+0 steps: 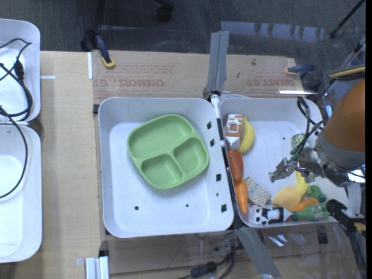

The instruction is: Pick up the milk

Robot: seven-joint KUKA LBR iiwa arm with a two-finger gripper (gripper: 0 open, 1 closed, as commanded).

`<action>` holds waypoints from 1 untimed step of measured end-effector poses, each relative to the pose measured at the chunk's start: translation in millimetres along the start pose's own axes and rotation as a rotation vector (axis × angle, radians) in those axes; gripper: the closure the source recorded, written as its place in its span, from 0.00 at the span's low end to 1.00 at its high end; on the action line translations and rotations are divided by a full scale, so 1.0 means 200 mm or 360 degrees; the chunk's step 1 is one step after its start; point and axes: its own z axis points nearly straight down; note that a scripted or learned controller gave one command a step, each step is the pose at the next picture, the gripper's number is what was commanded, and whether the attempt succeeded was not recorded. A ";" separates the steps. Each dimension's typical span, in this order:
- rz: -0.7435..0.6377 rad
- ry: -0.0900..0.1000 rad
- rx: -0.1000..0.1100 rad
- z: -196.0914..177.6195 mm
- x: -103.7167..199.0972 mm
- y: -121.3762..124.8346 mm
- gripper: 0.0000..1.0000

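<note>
The gripper (pixel 283 170) hovers in the right bin (pixel 273 116), fingers apart, holding nothing. The milk (pixel 267 215) lies near the bin's front wall.

The arm (pixel 349 127) is cut off by the right edge of the frame and covers part of the right bin (pixel 267 116). Beneath the gripper (pixel 283 171), a heap of toy food (pixel 302 201) overlaps, its pieces too jumbled to tell apart.
</note>
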 end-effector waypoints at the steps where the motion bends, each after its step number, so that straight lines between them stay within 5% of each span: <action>1: -0.0186 -0.0007 -0.0016 0.35 0.14 0.00 0.00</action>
